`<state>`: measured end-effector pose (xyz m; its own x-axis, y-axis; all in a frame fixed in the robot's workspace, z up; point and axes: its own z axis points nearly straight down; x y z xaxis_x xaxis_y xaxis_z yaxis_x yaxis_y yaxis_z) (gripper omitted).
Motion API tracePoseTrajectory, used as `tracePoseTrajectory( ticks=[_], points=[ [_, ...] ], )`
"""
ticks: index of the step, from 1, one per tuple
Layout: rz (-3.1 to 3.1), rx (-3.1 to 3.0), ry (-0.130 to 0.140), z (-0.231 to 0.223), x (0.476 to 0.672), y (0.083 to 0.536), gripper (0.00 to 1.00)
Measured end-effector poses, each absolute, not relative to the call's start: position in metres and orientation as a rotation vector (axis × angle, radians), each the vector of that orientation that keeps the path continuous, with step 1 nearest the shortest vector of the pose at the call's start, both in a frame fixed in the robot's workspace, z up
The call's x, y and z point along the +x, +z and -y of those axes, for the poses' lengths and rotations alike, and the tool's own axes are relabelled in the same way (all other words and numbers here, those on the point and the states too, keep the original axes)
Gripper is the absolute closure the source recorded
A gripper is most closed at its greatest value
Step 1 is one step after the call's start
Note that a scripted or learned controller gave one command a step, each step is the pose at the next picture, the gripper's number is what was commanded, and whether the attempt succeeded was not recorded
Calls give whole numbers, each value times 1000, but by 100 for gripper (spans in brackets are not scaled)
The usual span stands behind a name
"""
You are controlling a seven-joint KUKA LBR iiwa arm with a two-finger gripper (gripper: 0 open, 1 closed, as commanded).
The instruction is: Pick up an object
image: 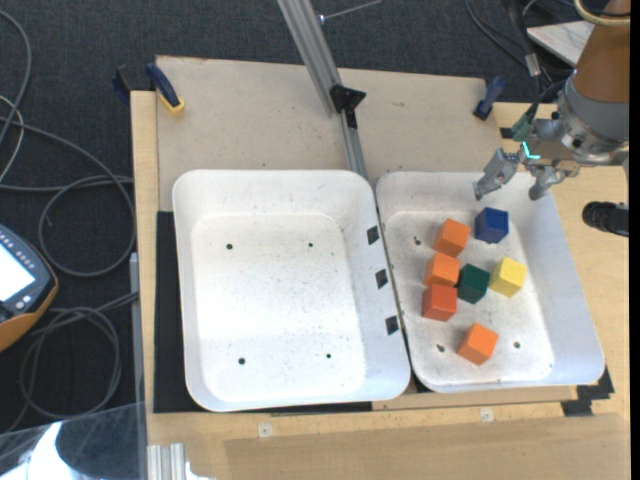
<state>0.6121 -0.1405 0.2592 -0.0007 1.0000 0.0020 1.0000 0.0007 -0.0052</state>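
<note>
We see the two-finger gripper (517,180) with fingers spread and nothing between them, hovering over the right white plastic bin's (572,298) far edge, just above the small blue cube (491,225).

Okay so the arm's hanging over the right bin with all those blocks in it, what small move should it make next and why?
Probably a short descent onto the blue block. The gripper hangs open at the far end of the right bin with nothing between its fingers, and that block lies nearest to it. Its far side faces open bin floor, though an orange block sits close on the left.
</note>
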Motion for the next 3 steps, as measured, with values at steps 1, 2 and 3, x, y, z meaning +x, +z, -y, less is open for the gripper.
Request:
tracePoseTrajectory(
  ticks=[1, 2, 3],
  points=[
    [2222, -2219, 0, 140, 613, 262, 0],
    [2217, -2218, 6, 148, 614, 202, 0],
    [2219, -2216, 5, 144, 620, 156, 0]
  ],
)
